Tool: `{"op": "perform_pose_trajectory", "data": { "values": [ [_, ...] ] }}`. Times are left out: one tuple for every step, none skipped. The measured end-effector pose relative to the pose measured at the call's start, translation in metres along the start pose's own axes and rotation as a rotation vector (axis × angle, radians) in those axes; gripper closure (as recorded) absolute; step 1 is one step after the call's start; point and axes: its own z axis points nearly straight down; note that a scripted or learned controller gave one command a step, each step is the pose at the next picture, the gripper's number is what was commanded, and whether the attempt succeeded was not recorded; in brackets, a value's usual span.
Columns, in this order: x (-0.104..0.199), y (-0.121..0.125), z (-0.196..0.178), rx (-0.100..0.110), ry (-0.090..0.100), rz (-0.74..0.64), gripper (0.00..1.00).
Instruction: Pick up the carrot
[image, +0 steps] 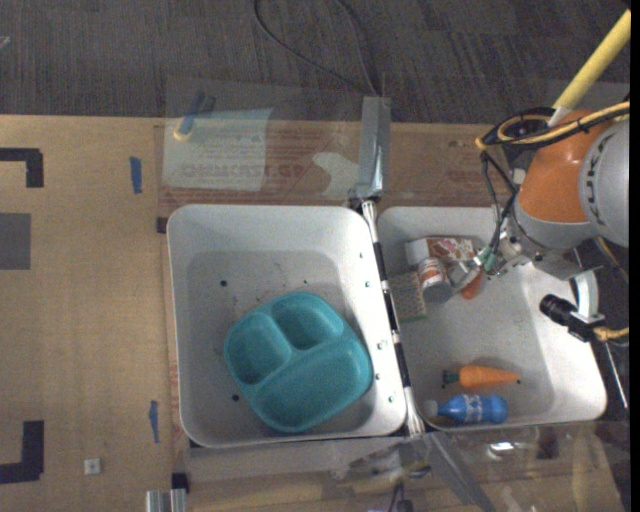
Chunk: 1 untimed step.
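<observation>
From above, the gripper (478, 268) sits over cans at the right bin's (520, 320) far left; whether it is released or clenched I cannot tell. The carrot (483, 378) lies near, untouched, lengthwise left-right, tip pointing right. Reaching looks pending: move nearer, descend across its axis.

Dim grey carpet (120, 50) behind wooden bench (80, 330).

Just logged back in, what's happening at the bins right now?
The arm reaches in from the right, its gripper low over the far part of the right bin, near a small can. The carrot lies untouched toward the near side, beside a blue bottle. A teal divided plate sits in the left bin.
</observation>
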Motion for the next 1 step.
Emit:
{"op": "perform_pose_trajectory", "data": {
  "values": [
    [0.0535, -0.0617, -0.0498, 0.004, 0.016, -0.101, 0.00]
  ]
}}
